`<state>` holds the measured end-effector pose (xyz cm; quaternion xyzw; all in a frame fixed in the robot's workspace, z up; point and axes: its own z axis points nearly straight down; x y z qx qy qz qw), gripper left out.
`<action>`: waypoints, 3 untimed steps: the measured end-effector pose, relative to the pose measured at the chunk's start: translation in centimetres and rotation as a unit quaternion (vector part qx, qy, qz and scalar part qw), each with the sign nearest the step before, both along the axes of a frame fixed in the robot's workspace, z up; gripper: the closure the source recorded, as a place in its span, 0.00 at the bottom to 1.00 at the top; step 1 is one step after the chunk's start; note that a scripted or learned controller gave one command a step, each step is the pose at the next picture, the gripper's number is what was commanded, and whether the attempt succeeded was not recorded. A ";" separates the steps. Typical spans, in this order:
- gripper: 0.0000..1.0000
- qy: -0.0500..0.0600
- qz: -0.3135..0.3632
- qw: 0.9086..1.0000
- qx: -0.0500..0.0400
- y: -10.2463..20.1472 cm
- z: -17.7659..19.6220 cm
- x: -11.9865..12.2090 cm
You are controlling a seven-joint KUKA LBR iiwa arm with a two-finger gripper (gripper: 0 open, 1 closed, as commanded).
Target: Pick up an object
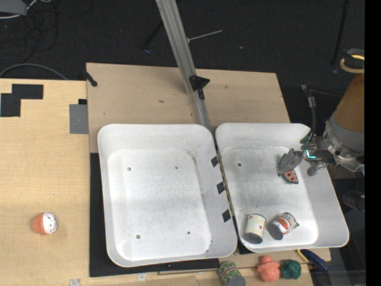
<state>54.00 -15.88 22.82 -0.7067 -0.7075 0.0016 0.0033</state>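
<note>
Where gripper (290, 164) hangs: small brown object (291, 176), seemingly flat.

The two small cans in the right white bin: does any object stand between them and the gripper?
Nothing visible does. The gripper is over the upper part of the right white bin; bare floor separates it from the cream can and the red-and-white can.

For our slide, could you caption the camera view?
Gripper over the right bin, above two small cans.
</note>
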 end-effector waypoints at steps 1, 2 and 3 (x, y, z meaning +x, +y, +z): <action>0.00 -0.002 -0.001 1.000 -0.001 -0.1 0.2 0.1; 0.00 0.000 -0.001 1.000 0.000 -0.3 -4.3 0.4; 0.00 0.001 -0.001 1.000 0.000 0.5 -10.5 0.0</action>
